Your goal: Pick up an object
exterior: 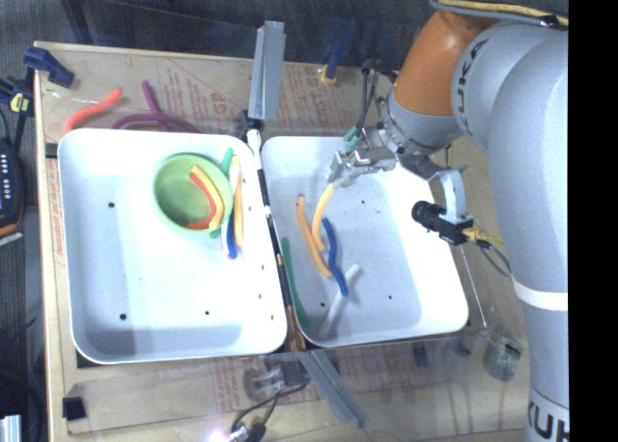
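Note:
My gripper (344,168) hangs over the back of the right bin (439,319), below the arm's orange band. A yellow strip (323,205) runs down and left from just under it, its upper end at the gripper's tip; whether it is gripped is unclear. Beside it lie an orange strip (308,237), a blue strip (334,252), a white strip (340,293) and a green strip (297,305) along the bin's left wall. The left bin (126,276) holds a green bowl (182,194) with red and yellow strips on it, plus blue, yellow and green strips at its right.
A grey metal bar (266,69) stands at the back between the bins. A red strip (92,110) and a purple loop (154,122) lie on the bench behind the left bin. A black fitting (436,218) sticks out by the right bin's right wall.

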Available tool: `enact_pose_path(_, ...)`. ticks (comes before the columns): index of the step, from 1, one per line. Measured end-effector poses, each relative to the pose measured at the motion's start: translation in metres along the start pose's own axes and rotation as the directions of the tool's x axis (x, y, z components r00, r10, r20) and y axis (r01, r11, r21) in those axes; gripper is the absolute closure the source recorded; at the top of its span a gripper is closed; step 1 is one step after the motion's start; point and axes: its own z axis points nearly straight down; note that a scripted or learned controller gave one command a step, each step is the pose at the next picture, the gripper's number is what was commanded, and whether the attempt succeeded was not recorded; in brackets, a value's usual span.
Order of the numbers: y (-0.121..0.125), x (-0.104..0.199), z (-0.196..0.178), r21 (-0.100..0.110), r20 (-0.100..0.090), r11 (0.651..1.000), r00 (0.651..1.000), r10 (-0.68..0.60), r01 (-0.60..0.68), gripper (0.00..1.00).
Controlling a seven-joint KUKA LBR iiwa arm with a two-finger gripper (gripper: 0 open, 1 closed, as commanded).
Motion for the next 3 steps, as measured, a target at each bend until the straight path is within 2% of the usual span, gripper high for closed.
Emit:
enact_pose_path(1, 0.000, 0.000, 0.000, 0.001, 0.000, 1.000, 1.000, -0.001, 0.001, 0.00)
enact_pose_path(2, -0.019, 0.018, 0.117, 0.000, 0.009, 0.988, 0.988, -0.155, 0.155, 0.00)
enact_pose_path(3, -0.018, 0.020, 0.108, 0.001, 0.005, 0.987, 0.987, -0.159, 0.159, 1.00)
